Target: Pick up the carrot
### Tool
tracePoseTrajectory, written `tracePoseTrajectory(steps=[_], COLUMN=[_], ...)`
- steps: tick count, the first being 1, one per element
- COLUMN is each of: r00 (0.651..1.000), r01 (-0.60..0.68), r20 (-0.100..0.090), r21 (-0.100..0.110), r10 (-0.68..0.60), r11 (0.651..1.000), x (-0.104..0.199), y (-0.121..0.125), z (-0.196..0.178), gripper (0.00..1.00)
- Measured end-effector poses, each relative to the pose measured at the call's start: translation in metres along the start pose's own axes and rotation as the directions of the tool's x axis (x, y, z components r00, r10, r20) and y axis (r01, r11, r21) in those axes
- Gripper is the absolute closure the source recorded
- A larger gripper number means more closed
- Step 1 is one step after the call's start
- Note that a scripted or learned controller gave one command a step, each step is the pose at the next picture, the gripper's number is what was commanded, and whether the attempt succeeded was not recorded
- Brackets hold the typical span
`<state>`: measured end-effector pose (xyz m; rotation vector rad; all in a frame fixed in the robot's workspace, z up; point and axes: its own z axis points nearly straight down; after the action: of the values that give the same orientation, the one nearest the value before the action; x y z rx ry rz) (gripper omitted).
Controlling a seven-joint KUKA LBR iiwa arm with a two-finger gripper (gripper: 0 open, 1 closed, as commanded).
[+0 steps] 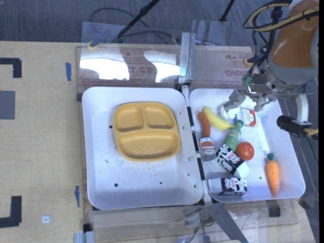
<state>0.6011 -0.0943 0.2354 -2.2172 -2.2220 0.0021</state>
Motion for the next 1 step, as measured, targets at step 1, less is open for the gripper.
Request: tracePoseTrajectory(steps=[1], r00=[0.995], r01=[0.098], r20=[0.001], r21=[-0.003], r10=[-0.098], r11=[0.995], x=[-0.0477], y=[-0.0511], z=[0.0821], gripper=[0.00])
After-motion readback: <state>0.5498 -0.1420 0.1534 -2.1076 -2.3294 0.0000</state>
